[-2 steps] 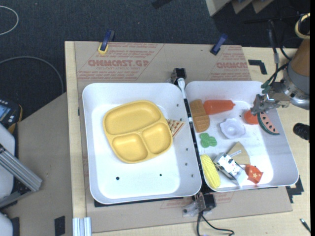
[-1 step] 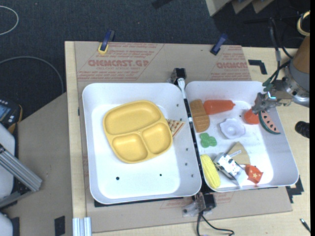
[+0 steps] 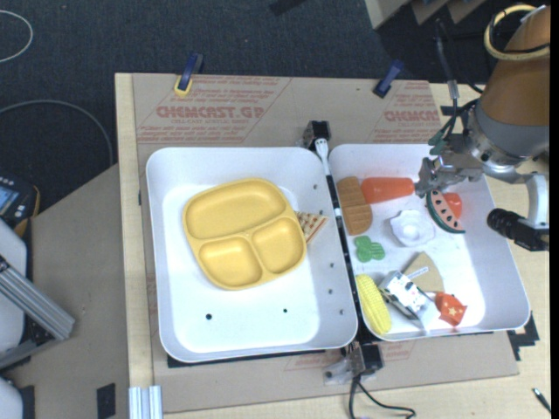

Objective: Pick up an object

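My gripper (image 3: 434,180) hangs over the upper right part of the right bin (image 3: 498,260), between the orange carrot (image 3: 388,188) and the watermelon slice (image 3: 446,210). It sits close above the watermelon's left end; I cannot tell whether it touches it. Also in this bin lie a tan bread slice (image 3: 354,205), a white lump (image 3: 410,228), a green leafy piece (image 3: 369,250), a corn cob (image 3: 374,304), a small grey and white toy (image 3: 406,294), a tan wedge (image 3: 424,270) and a red piece (image 3: 451,308).
The left bin (image 3: 175,260) holds a yellow divided plate (image 3: 245,232) with a waffle piece (image 3: 310,224) at its right edge. Clamps (image 3: 184,81) sit on the bench's back edge. The arm's grey body (image 3: 515,138) reaches in from the right.
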Available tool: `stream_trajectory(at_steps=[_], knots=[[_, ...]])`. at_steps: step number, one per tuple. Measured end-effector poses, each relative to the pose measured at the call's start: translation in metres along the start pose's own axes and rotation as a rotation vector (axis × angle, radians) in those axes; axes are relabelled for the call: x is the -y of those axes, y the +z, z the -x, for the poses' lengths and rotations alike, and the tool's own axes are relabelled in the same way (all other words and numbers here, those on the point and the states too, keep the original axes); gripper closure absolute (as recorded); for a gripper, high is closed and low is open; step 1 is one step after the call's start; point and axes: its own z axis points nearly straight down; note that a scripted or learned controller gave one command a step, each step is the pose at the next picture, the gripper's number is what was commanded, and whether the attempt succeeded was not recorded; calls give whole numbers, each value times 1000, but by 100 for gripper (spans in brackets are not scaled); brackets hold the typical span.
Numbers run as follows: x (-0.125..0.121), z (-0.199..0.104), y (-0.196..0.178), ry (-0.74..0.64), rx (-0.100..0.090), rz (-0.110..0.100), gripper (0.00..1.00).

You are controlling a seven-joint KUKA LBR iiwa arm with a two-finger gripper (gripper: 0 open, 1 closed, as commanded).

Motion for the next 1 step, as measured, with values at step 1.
stream_trajectory(at_steps=[1], knots=[[1,-59,11,0,-1,-6,100]])
